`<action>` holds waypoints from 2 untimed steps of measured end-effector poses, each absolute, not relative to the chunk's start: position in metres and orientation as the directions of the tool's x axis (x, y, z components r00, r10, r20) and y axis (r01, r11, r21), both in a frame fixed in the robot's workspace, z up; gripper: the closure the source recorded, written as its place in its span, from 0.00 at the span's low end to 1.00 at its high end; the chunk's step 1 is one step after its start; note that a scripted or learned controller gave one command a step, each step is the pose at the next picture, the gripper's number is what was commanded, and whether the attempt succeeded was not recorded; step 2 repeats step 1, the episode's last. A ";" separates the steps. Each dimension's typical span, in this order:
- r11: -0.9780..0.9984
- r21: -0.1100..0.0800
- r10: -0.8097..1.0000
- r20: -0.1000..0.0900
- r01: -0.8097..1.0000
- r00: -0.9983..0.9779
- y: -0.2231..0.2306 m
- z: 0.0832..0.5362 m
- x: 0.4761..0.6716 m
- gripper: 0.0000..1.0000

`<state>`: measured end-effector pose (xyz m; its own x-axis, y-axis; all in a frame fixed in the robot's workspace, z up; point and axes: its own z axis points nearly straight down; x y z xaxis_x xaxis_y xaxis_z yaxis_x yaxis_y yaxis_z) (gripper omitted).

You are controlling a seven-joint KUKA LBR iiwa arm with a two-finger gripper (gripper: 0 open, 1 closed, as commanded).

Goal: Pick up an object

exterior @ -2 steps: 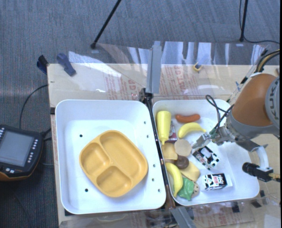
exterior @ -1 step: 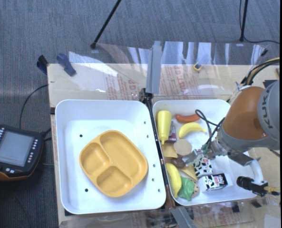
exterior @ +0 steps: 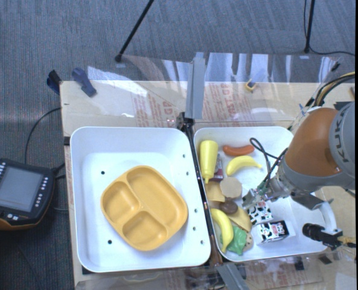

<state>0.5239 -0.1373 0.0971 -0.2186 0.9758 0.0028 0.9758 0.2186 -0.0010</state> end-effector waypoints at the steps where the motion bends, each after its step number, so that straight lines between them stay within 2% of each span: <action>1: 0.130 0.006 0.991 0.001 0.991 -0.130 -0.068 0.190 0.609 1.00; 2: 0.130 0.006 0.991 0.001 0.991 -0.130 -0.068 0.190 0.609 1.00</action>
